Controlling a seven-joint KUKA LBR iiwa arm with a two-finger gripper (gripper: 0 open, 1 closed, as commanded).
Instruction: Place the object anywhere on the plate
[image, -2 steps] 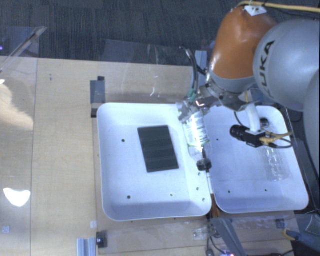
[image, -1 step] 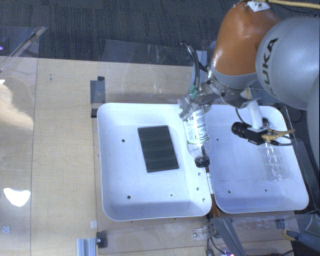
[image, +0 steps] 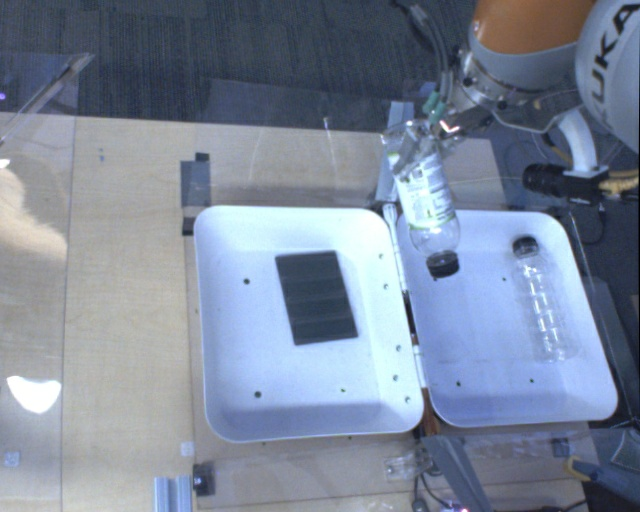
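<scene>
We see two shallow white bins side by side on the table: the left bin carries a dark, ribbed rectangular plate lying flat near its middle, well to the lower left of the tool, and the right bin holds a second clear bottle with a black cap, lying on its side down and to the right of the tool. The raised rims where the two bins meet run between the tool and the plate. The tool hangs over the upper left corner of the right bin, closed on the base of a clear plastic bottle with a white and green label. That bottle hangs straight below the tool, cap end down, its black cap just above the bin floor beside the dividing rims.
</scene>
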